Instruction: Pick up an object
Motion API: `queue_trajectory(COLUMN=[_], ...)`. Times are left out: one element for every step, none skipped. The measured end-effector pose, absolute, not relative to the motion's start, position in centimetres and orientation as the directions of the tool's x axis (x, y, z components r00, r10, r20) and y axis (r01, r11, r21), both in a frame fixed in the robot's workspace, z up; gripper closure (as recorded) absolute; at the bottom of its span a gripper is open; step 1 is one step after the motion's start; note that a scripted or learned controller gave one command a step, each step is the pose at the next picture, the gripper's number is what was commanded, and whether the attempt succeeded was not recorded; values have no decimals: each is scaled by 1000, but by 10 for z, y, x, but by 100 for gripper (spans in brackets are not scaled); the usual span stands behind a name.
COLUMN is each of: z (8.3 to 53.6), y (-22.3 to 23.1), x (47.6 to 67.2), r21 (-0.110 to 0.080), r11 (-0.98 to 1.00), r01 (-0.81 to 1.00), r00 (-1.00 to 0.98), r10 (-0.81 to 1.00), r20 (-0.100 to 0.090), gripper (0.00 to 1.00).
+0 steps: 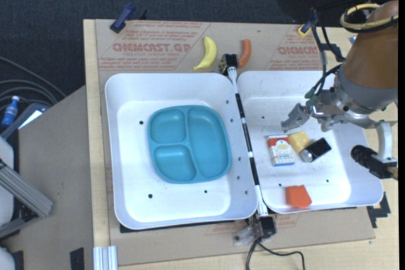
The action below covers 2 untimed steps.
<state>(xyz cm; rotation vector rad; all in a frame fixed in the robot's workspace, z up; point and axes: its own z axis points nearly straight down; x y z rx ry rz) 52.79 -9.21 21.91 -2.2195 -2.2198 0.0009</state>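
While the gripper [302, 116] hangs just above the yellow block [299, 139], I cannot tell its fingers' state. Beside the small carton [281, 151], that block looks light and stiff; its flat opposite sides seem the safest hold.

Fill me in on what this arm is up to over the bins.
The grey arm reaches in from the right, its gripper poised over the right bin. Just below it lie a small carton, a yellow block, a black piece and an orange block. Nothing looks lifted yet. The left bin holds a blue divided plate.
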Motion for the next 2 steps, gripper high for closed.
queue_trajectory(z=[113, 85], y=[-118, -122], x=[531, 599], r21=[5, 0], r11=[-1, 0], r01=[1000, 1000], r00=[1, 0], r10=[1000, 1000], r20=[0, 0], gripper=[0, 0])
